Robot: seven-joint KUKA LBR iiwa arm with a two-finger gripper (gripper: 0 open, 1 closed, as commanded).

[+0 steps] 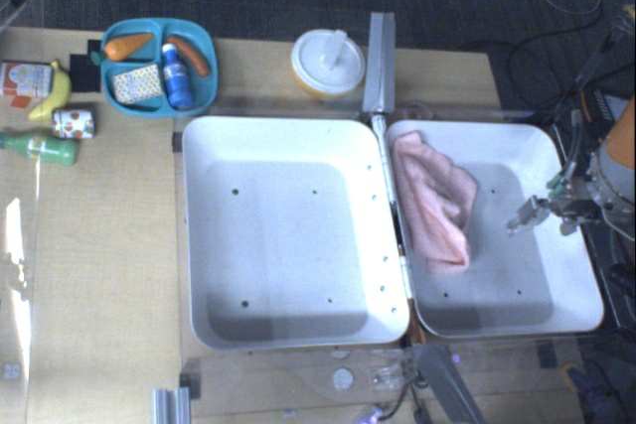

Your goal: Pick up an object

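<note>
1. The pink cloth point(434, 201) lies crumpled along the left wall of the right bin point(556, 313), touching the divider side; nothing else sits in that bin.
2. The pincer point(542, 211) hovers at the bin's right side, well apart from the cloth; whether it is spread or pressed together I cannot tell.
3. To grasp well, I judge it should travel left over the cloth's thickest fold, descend squarely, and pinch a raised ridge rather than the flat edge.

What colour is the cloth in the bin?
Pink. The cloth lies crumpled in the right bin, seen in the camera view.
</note>
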